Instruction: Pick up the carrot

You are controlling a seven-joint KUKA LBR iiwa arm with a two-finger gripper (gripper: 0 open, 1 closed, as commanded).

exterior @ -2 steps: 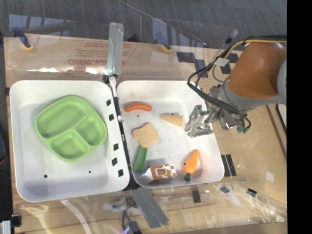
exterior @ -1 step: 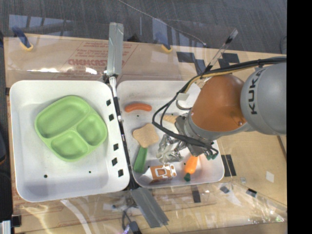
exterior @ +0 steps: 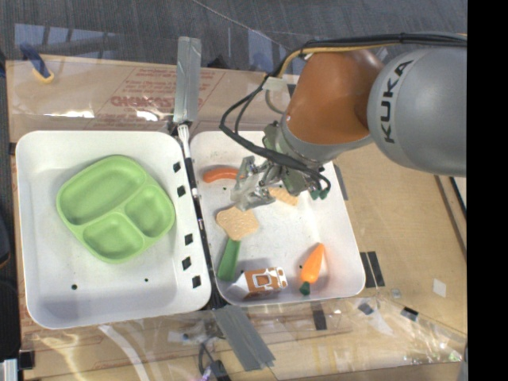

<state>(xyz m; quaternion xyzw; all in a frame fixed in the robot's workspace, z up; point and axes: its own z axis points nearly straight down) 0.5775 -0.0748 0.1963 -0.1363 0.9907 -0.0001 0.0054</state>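
Observation:
The carrot (exterior: 312,266), orange with a green stem end, lies near the front right corner of the right bin (exterior: 341,221). My gripper (exterior: 248,187) hangs over the middle of that bin, up and to the left of the carrot and well apart from it. Its metal fingers (exterior: 242,182) point down-left, and nothing shows between them. The grey arm with its orange band reaches in from the upper right.
In the right bin lie a red-orange sausage (exterior: 219,175), a tan bread slice (exterior: 238,224), a green cucumber (exterior: 228,259), a small orange and white toy truck (exterior: 265,279) and a pale piece (exterior: 286,198) under the wrist. The left bin (exterior: 40,236) holds a green divided plate (exterior: 116,206).

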